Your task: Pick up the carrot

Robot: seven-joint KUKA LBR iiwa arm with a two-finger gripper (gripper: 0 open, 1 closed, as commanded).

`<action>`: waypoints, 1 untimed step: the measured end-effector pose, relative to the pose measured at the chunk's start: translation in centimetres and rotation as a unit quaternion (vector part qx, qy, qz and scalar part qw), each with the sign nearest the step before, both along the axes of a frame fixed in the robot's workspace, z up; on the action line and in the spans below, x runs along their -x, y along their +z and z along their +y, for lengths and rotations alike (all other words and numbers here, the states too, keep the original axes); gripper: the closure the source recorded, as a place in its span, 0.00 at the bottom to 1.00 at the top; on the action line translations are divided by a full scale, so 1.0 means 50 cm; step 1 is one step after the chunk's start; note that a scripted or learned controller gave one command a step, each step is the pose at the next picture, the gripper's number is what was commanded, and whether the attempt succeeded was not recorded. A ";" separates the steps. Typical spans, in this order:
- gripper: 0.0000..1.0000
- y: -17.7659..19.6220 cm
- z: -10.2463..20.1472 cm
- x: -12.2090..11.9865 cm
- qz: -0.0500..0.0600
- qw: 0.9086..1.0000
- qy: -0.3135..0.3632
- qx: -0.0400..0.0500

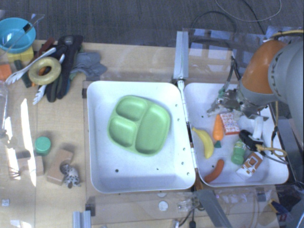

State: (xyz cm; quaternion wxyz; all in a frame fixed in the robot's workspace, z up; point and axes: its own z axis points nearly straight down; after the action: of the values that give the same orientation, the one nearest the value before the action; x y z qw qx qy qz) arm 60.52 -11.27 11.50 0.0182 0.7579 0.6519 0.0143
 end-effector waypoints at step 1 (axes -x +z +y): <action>0.00 -0.027 -0.004 0.074 -0.001 0.996 -0.085 -0.004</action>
State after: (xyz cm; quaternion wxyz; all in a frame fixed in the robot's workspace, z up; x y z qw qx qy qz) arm 56.84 -11.45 10.13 0.0168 0.8107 0.5850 0.0164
